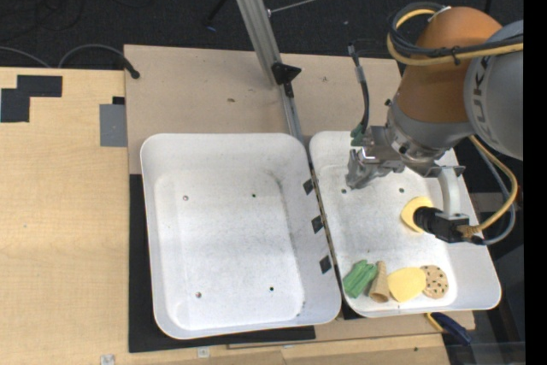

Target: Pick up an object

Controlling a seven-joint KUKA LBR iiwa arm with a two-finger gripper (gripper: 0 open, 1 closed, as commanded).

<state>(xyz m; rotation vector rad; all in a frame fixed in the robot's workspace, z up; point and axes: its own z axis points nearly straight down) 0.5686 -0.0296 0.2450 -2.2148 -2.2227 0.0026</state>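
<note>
Gripper seen over right bin; fingers' state can't be told; toy items clustered well toward bin's near edge.

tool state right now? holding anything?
Tool: over the upper part of the right bin; open or closed cannot be told. Nothing seen in it. The toys lie at the bin's near end, apart from it.
</note>
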